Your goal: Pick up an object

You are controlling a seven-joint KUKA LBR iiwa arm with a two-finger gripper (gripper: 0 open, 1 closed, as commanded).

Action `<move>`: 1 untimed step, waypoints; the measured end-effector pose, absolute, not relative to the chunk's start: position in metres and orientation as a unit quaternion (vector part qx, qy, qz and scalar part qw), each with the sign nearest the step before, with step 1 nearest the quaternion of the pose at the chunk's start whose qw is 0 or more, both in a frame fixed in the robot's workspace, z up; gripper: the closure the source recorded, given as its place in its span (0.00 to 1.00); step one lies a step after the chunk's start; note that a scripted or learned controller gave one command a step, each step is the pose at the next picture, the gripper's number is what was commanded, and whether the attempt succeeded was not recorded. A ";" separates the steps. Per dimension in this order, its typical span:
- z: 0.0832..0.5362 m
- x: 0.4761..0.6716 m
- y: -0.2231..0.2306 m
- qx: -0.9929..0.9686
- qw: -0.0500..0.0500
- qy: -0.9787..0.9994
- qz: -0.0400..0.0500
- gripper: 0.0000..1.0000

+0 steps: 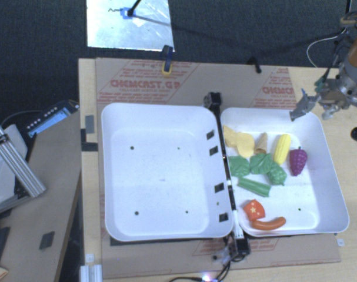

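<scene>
The right bin (334,195) holds several toy foods: a pale yellow piece (237,140), a brown cone (261,143), a yellow corn cob (282,148), purple grapes (297,161), green leafy pieces (269,169), a green pod (254,187), a red tomato (254,208) and an orange-red sausage (267,222). My gripper (312,111) hangs above the far right corner of this bin, up and to the right of the corn. Its fingers are spread open with nothing between them.
The left bin (160,169) lies beside the right one, split from it by a black hinged divider (220,157). Both rest on a cardboard sheet (149,81). A yellow clamp (166,68) sits at the back edge. Cables (322,43) loop near the arm.
</scene>
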State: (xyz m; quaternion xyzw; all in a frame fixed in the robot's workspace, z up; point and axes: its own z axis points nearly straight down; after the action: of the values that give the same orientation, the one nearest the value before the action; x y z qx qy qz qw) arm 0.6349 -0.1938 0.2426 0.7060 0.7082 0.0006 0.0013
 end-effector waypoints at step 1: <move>0.092 0.668 -0.167 0.705 -0.003 0.710 -0.001 0.00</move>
State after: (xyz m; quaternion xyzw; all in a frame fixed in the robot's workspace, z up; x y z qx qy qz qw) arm 0.6677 -0.1669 0.0921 0.7045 0.7097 -0.0009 -0.0029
